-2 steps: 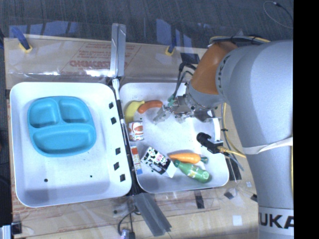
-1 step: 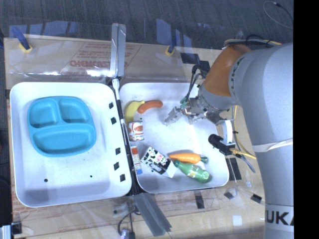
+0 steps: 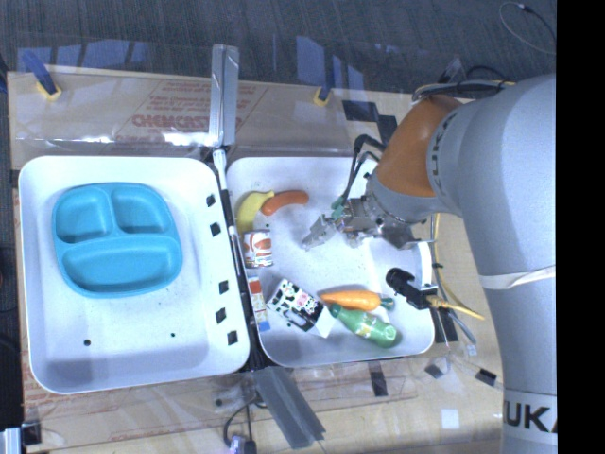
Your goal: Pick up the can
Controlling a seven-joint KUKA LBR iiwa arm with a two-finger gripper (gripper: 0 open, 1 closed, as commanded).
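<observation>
- Camera view, slanting down on two shallow white bins: small white-and-red can (image 3: 258, 247) standing against the left wall of the right-hand white bin (image 3: 312, 351), just below a yellow banana-shaped toy (image 3: 248, 208) and an orange sausage-shaped toy (image 3: 285, 200).
- Two-finger metal gripper (image 3: 321, 231) up over the middle of that bin, well to the right of the can, carrying nothing; fingers spread apart, as far as can be told.
- Best done by shifting left until centred above the can, then descending straight.
- Worth turning the fingers to close along the wall, not across it: little room on the wall side.
- Risk of nudging the banana toy or the black-and-white patterned box (image 3: 295, 305) nearby.
- Blue divided plastic tray (image 3: 115, 235) in the left bin, out of the way.
</observation>
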